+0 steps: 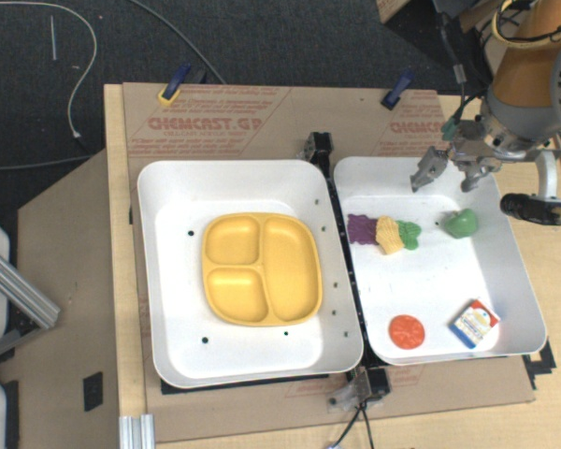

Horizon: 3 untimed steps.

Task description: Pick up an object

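1. Nearest edge: counter (262,410), a cardboard sheet, carrying two white bins side by side; a black clamp and cable sit at the front seam between them.
2. Right bin (430,288), front part: orange-red disc (407,331) lying flat, and just to its right a small white carton (474,324) with blue and orange print, tilted against the front-right corner.
3. Left bin (168,279): yellow divided plate (261,268), three compartments, lying flat near the middle.
4. Right bin, middle: a row of three pieces touching one another — purple piece (361,228), yellow piece (389,236), green leafy piece (409,235).
5. To their right and apart from them, a rounded green object (462,223) lies loose on the bin floor.
6. Pincer (448,168) hangs over the right bin's far right part, fingers spread wide, nothing between them. The green object lies just in front of it, not touched.
7. Behind: grey arm with orange band (533,36) entering from the right.
8. Far edge of the cardboard: two blue clips; beyond, dark floor with a white cable.
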Motion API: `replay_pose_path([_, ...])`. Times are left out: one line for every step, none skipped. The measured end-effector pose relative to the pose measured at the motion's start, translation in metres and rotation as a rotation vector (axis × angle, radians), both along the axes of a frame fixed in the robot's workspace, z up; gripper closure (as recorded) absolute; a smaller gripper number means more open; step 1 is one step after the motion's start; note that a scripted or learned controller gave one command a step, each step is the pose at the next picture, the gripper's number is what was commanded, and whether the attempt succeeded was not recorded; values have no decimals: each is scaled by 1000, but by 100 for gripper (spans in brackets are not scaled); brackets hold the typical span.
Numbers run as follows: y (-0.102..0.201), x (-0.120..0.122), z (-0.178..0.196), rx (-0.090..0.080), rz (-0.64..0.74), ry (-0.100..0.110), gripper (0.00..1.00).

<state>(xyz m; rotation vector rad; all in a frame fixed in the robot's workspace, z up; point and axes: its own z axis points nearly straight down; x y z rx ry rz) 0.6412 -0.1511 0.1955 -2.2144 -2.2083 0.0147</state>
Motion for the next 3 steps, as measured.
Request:
replay_pose_path([1, 3, 10, -2, 3, -15, 0])
replay_pose_path([-4, 1, -51, -2, 3, -12, 0])
replay_pose_path([-4, 3, -113, -2, 3, -11, 0])
